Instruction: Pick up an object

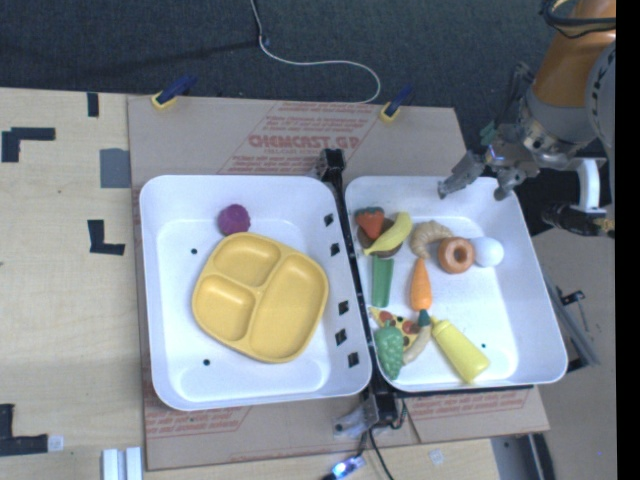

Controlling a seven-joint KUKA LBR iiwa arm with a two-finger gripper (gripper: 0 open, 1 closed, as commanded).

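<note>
Overhead slanted view of the bench (60, 298). Two shallow white bins lie side by side on a cardboard sheet (290, 138). The left bin (165, 298) holds a yellow divided tray (260, 296), tilted in the frame, with a small purple ball (234, 218) just beside its upper left edge.

The right bin (530, 308) holds a cluster of toy foods. In its upper left part a red-orange piece (370, 225) touches a yellow banana (393, 234); a green stick (382, 280) lies upright in the frame below them. To their right sit a tan pastry (428, 235), a brown doughnut (457, 255) and a white egg (489, 253), close together. An orange carrot (421, 286) lies at the bin's centre. Toward the lower edge are a pizza slice (398, 322), a green leafy piece (389, 349) and a yellow bottle (460, 351).

The arm (575, 58) enters at the upper right of the frame. Its tool (478, 180) hovers over the upper right rim of the right bin, fingers spread apart with nothing between them, well apart from the toy foods.

A white cable (300, 60) loops across the dark floor at the top of the frame.
</note>
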